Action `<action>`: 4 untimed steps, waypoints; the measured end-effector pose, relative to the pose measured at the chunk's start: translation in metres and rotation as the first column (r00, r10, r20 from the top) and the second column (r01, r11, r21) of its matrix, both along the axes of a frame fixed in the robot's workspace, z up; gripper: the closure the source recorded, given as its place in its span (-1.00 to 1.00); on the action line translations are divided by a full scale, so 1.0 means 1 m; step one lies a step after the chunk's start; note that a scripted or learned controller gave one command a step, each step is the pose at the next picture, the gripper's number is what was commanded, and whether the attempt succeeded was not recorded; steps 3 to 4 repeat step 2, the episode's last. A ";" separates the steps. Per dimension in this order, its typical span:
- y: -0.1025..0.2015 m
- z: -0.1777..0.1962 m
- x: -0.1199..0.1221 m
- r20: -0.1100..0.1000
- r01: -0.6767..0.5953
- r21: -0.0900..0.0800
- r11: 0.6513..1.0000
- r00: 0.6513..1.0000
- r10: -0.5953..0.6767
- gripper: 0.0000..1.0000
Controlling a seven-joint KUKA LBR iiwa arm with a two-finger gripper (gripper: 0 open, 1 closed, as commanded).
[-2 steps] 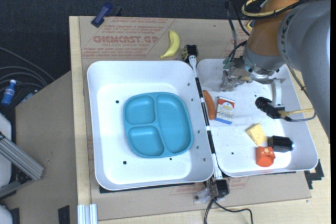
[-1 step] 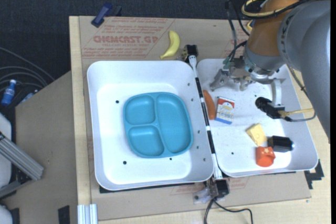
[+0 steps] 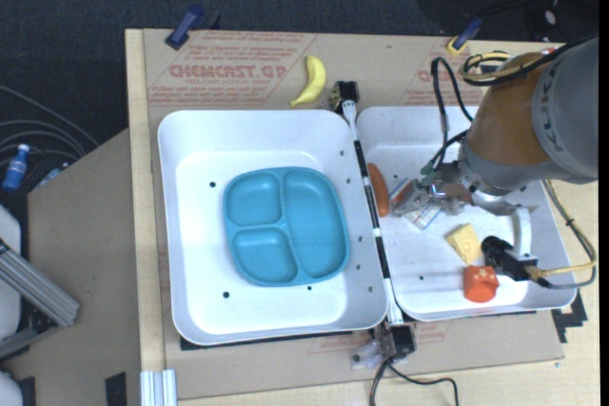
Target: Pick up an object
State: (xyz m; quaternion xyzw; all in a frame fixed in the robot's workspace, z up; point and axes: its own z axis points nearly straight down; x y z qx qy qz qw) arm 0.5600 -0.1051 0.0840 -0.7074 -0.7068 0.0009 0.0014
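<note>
A blue divided plate point(image 3: 285, 225) lies mid left bin point(image 3: 190, 299). In the right bin point(image 3: 419, 299), an orange carrot point(image 3: 379, 190) lies at the left wall; the hand point(image 3: 419, 200) hovers just beside it, opening unclear. Cheese wedge point(image 3: 464, 242) and red pepper point(image 3: 481, 283) sit near the front edge.

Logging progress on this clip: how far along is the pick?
Done: the arm is down in the right bin, its gripper low beside the orange piece. In hand: nothing visibly between its fingers. Left: grasp and lift; the yellow wedge and red object lie untouched, and the blue tray sits in the left bin.
</note>
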 end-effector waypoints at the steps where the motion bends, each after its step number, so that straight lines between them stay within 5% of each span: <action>1: 0.001 0.010 0.001 0.002 0.001 0.000 1.000 1.000 -0.001 1.00; 2: 0.069 0.101 0.030 0.004 -0.002 0.000 1.000 1.000 0.002 1.00; 4: 0.069 0.101 0.030 0.004 -0.002 0.000 1.000 1.000 0.002 1.00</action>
